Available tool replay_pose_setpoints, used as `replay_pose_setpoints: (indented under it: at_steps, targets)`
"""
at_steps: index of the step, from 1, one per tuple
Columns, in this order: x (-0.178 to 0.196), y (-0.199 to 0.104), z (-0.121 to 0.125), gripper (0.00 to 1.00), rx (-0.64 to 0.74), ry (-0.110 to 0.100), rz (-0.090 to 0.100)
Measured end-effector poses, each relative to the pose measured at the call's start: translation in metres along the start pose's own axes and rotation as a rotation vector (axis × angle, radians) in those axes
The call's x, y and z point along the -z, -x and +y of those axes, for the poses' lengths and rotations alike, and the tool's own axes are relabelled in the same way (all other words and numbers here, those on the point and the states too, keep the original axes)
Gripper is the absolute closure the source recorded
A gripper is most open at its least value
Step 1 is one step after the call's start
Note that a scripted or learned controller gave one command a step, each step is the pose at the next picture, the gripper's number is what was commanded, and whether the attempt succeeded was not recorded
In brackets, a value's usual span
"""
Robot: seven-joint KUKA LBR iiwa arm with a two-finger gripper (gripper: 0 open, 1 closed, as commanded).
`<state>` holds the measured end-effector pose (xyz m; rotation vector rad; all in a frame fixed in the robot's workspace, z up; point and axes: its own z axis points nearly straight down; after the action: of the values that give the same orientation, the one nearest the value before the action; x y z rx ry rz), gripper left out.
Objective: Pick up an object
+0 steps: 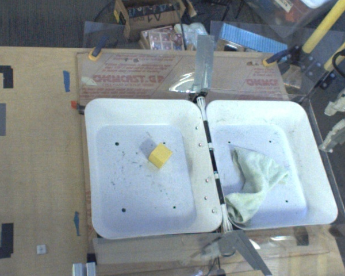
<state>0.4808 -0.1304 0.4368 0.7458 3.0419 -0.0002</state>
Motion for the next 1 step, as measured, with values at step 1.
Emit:
replay_pose_setpoints:
  at_steps: [1]
  targets:
    - [-0.0004,0.0556,0.0232,0.0,-0.02,0.0,0.0]
